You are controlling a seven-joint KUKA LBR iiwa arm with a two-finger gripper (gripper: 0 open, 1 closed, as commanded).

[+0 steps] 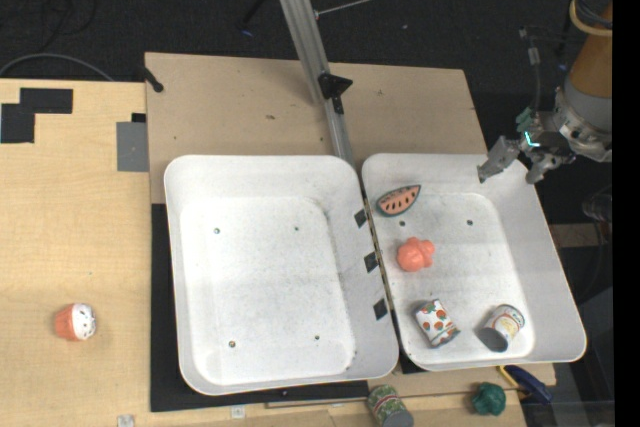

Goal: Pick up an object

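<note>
Overhead, pincer (520, 159) spread wide (holding nothing), watermelon slice (398, 200) lying left-right, upper-left of right bin (530, 245).

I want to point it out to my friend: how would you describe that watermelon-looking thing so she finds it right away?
Look at the right-hand shallow white bin. Near its far left corner, beside the divide between the bins, lies a small wedge-shaped toy watermelon slice, red with a green rind. Its neighbours are a rounded orange-red lump and two small cans nearer the front.
</note>
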